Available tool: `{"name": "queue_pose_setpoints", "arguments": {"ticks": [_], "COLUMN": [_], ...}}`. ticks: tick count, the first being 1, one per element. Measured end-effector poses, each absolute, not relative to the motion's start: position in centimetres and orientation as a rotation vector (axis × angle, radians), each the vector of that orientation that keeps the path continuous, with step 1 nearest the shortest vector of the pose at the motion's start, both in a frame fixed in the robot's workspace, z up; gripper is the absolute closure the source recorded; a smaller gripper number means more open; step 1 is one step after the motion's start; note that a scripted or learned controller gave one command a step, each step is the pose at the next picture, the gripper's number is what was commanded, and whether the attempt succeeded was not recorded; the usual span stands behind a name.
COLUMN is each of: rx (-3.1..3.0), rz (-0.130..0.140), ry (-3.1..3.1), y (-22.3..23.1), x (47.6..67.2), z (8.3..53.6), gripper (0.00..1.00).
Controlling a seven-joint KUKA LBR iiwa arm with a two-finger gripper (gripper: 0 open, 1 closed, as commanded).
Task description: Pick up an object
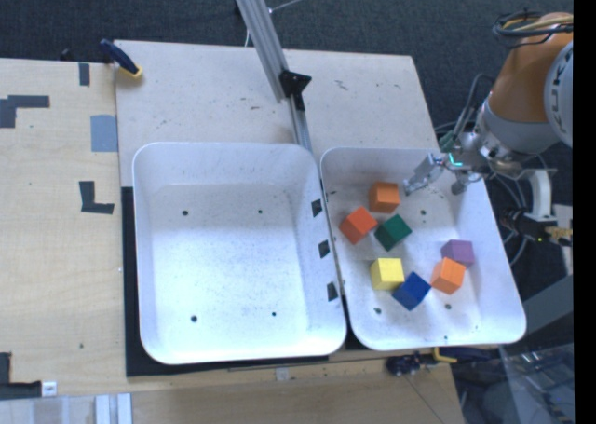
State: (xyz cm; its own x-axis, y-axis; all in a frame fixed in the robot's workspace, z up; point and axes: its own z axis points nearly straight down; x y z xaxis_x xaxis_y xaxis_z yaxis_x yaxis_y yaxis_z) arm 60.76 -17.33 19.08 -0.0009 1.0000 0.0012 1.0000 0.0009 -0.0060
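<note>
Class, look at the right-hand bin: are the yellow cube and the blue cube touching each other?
Touching. In the camera view, the yellow cube and the blue cube meet at a corner, with no white bin floor between them there.

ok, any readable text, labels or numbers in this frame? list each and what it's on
None readable.
Blocks in the right bin: plain coloured faces, no print.
Black marks on the left bin's divider edge: too small to tell if they are text.
Dark tape pieces on the bench: shapes, not letters.
</note>
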Motion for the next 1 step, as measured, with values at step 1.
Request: {"name": "queue_pose_setpoints", "arguments": {"ticks": [1], "rx": [-2.218], "rz": [0.002], "ry": [-2.224], "y": [-17.34], "x": [60.87], "z": [19.35], "gripper": [0.0]}}
